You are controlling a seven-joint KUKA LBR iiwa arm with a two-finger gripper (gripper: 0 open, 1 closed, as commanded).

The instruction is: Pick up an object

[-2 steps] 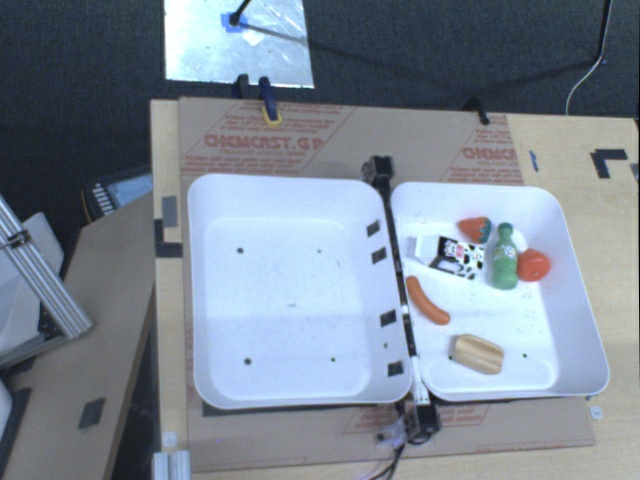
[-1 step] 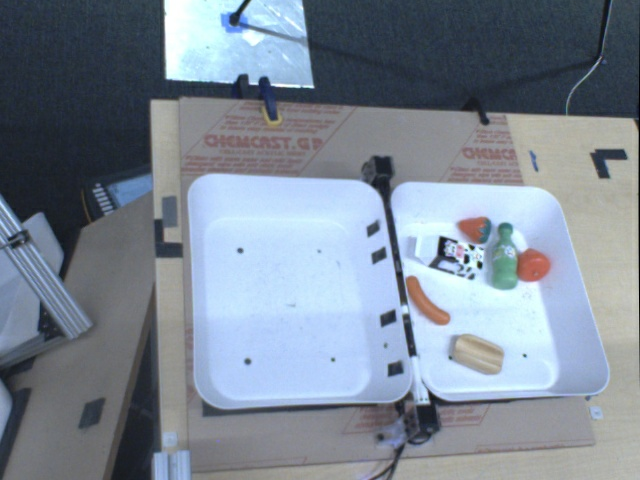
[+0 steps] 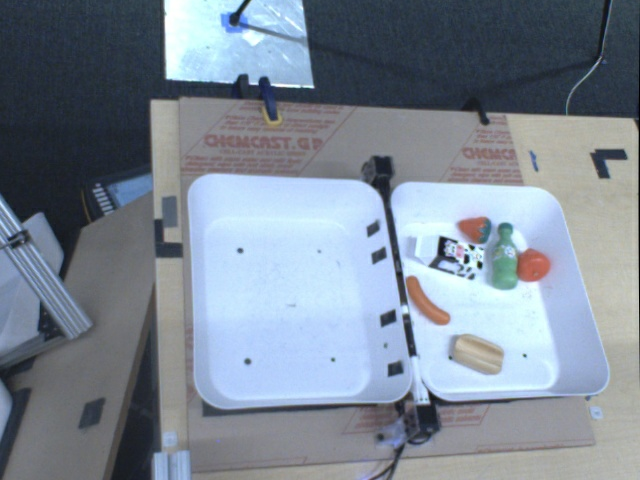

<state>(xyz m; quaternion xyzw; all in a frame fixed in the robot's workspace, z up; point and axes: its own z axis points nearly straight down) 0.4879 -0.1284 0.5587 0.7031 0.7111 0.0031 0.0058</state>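
Left bin (image 3: 215, 268): white, shallow, touching the right bin along the centre seam.
Right bin (image 3: 575, 348): white, held all the objects.
Orange sausage (image 3: 428, 301): lay slanted, just beside the seam.
Black-and-white carton (image 3: 458, 256): lay flat, above the sausage.
Tan loaf (image 3: 476, 354): lay near the front wall, apart from the rest.
Red-and-green piece (image 3: 474, 228): near the back wall.
Green bottle (image 3: 504, 258): between the carton and the red tomato (image 3: 534, 264).
Gripper state: could not be told.
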